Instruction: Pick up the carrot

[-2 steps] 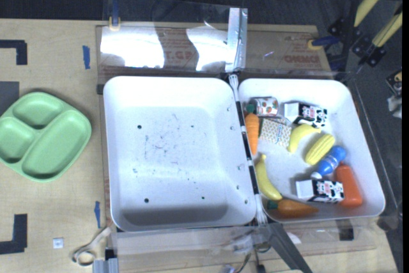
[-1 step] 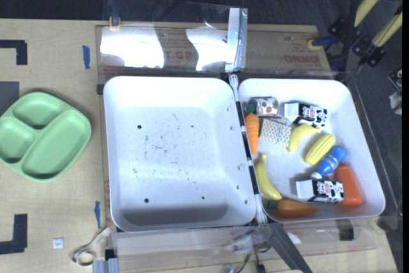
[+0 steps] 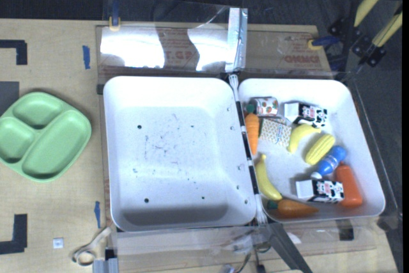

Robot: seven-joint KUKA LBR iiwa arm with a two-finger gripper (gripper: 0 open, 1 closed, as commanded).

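Two shallow white bins sit side by side on the light wooden bench; the left white bin (image 3: 169, 150) has only small dark marks on its floor; the right white bin (image 3: 367, 137) is full of toy food. A long orange toy carrot (image 3: 252, 132) lies in the right bin, close along its left wall, near the back left corner, with its dark green top pointing to the back edge. A second long orange toy with a green end (image 3: 295, 206) lies along the front edge of the same bin, and it may be a carrot too. A curved yellow toy banana (image 3: 264, 179) lies between the two, by the left wall, and its front tip is just beside the green end. A small patterned paper packet (image 3: 276, 132) is just beside the first carrot; a bumpy yellow toy corn cob (image 3: 318, 145) lies near the middle of the bin; a fat orange bottle (image 3: 350, 185) lies near the front right corner, touching a little black and white cow carton (image 3: 326, 190). A pale green plastic plate with three parts (image 3: 41, 134) rests on the bench near its left edge, well apart from the bins. I cannot tell how the jaws stand.
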